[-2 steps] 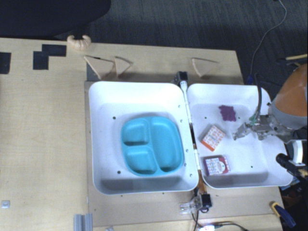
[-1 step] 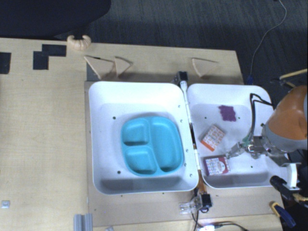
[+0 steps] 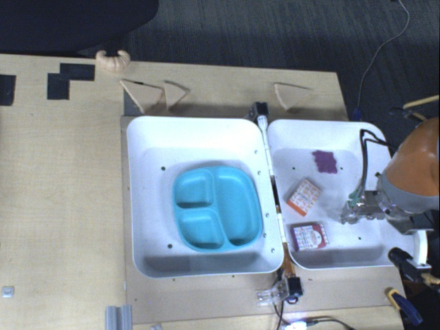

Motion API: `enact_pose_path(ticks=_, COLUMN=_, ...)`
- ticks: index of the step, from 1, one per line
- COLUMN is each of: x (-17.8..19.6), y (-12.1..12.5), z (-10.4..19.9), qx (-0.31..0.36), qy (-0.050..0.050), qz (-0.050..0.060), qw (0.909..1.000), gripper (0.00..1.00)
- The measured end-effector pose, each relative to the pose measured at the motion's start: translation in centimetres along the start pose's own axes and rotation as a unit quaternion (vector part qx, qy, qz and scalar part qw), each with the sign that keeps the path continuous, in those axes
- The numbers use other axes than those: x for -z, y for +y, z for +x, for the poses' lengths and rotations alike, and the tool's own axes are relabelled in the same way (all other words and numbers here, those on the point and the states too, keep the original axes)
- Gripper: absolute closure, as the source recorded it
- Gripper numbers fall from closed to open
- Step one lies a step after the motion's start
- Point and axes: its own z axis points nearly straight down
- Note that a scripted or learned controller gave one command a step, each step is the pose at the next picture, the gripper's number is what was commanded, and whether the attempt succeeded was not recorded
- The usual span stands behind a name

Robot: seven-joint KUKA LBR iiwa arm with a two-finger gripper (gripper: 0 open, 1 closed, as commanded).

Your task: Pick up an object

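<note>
Two shallow white bins are seen side by side on the wooden counter (image 3: pixel 62 205). The left bin (image 3: pixel 148 150) is largely taken up by a blue divided tray (image 3: pixel 217 207), with bare floor left along its far and left walls. In the right bin (image 3: pixel 302 139), three small things are grouped toward the left and middle: a purple piece (image 3: pixel 325 161) near the far side, an orange-and-white packet (image 3: pixel 303 196) in the middle, and a dark red packet (image 3: pixel 309 236) near the front wall. Open white floor is left between these and the right wall.

The claw (image 3: pixel 352 212) is seen low over the right half of this bin, below the orange band (image 3: pixel 417 158); whether it is wide or narrow cannot be told. The orange-and-white packet lies to the left of the claw, apart from it, with nothing between. Its long axis is set diagonally, from near left to far right
</note>
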Motion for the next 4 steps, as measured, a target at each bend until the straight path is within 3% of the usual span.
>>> enact_pose_path(ticks=1, x=0.0, y=0.0, z=0.0, qx=0.000, qy=0.000, qz=0.000, qw=1.0000, gripper=0.00)
enact_pose_path(ticks=2, x=1.1, y=0.2, z=0.0, qx=0.001, qy=0.000, qz=-0.002, qw=1.0000, gripper=1.00)
enact_pose_path(ticks=3, x=12.3, y=-0.1, z=14.3, qx=0.001, qy=0.002, qz=0.004, qw=1.0000, gripper=1.00)
enact_pose_path(ticks=4, x=8.6, y=4.5, z=11.3, qx=0.000, qy=0.001, qz=0.005, qw=1.0000, gripper=1.00)
